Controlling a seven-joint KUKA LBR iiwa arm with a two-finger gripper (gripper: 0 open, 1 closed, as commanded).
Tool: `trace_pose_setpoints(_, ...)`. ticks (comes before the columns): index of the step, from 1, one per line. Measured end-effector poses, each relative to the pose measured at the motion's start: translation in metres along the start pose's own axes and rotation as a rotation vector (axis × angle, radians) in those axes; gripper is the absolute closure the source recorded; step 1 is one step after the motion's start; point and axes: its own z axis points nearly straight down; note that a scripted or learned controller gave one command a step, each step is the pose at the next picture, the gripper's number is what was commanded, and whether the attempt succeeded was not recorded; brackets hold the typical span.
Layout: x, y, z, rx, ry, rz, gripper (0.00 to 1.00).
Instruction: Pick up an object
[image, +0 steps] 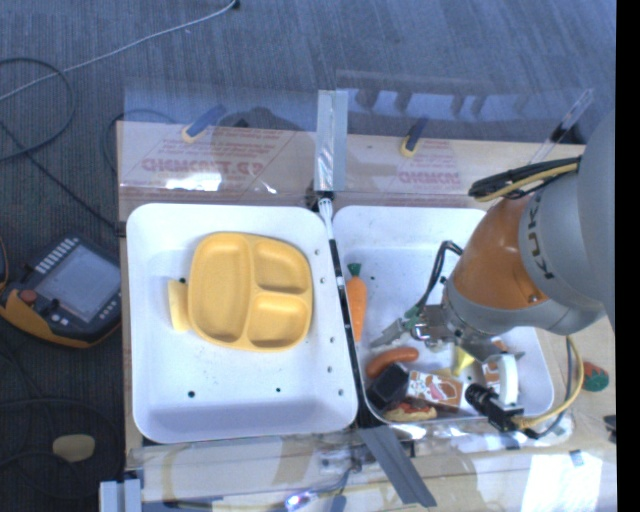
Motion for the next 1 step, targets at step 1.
trace_pose_setpoints(1, -0.0016, -0.0135, -0.0010, -0.011, -0.007, -0.156, 0.00)
